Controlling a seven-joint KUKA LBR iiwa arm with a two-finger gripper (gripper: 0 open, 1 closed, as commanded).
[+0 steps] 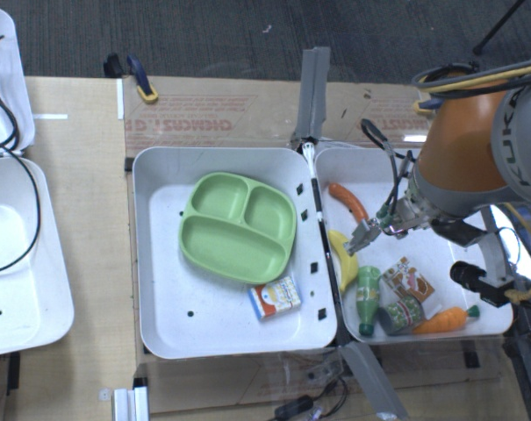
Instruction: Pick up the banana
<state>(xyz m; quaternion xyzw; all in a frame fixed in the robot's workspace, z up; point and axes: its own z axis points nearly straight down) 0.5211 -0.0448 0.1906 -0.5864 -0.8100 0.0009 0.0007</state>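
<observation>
Looking down on my counter (81, 121) in the camera view, I see two white bins side by side. The left bin (160, 261) holds a green plate (239, 226) with three compartments and, just below it, a small carton (275, 297). The right bin (441, 261) holds the banana (342, 260) along its left wall, with a green bottle (367, 299) beside it, an orange sausage (348, 202) above, a packet (408, 280), a can (404, 314) and a carrot (442, 321). My gripper (363, 237) hangs just right of the banana's upper end; the jaws stand slightly apart, with nothing between them.
</observation>
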